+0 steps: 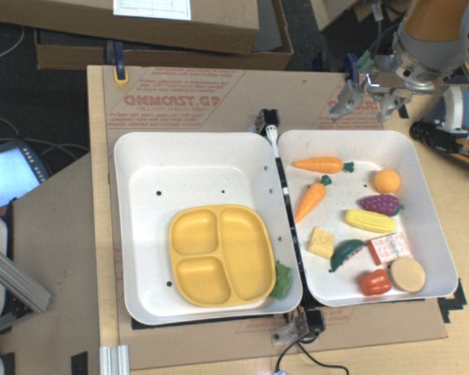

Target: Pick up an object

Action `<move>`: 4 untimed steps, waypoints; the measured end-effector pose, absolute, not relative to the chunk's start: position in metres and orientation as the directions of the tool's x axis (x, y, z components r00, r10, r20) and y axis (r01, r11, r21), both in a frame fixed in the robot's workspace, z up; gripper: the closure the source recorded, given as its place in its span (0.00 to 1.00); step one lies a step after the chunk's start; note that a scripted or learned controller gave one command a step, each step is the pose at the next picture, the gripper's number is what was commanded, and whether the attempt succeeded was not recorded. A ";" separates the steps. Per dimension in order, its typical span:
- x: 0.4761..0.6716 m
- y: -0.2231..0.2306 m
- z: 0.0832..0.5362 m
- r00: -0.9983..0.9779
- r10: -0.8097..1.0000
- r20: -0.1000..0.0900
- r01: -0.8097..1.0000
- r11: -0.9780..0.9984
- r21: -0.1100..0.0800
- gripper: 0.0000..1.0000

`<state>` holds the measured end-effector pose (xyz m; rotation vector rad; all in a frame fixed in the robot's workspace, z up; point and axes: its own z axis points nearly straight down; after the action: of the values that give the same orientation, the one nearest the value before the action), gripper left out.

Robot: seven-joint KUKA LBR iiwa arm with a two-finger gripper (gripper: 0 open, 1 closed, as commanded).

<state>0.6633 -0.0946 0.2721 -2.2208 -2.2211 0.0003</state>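
Arm above the toy-food bin
The gripper [367, 98] hangs past the right bin's [431, 209] far rim, fingers apart, clasping nothing.

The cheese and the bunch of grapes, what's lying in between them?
In the camera view, the yellow corn cob lies between the cheese wedge and the purple grapes, in the right bin.

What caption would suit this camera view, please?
Gripper above the right bin of toy food; yellow tray in the left bin.

Grey arm [430, 45], orange band, seemingly metallic fingers [345, 102].
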 end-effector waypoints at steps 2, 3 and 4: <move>0.581 -0.176 0.082 0.005 1.000 0.001 1.000 -0.005 -0.008 0.00; 0.523 -0.209 0.085 0.006 1.000 0.000 1.000 -0.006 -0.005 0.00; 0.527 -0.206 0.095 0.002 1.000 -0.001 1.000 -0.002 0.002 1.00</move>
<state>0.5269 -0.2061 0.0950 -2.2245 -2.2211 -0.0016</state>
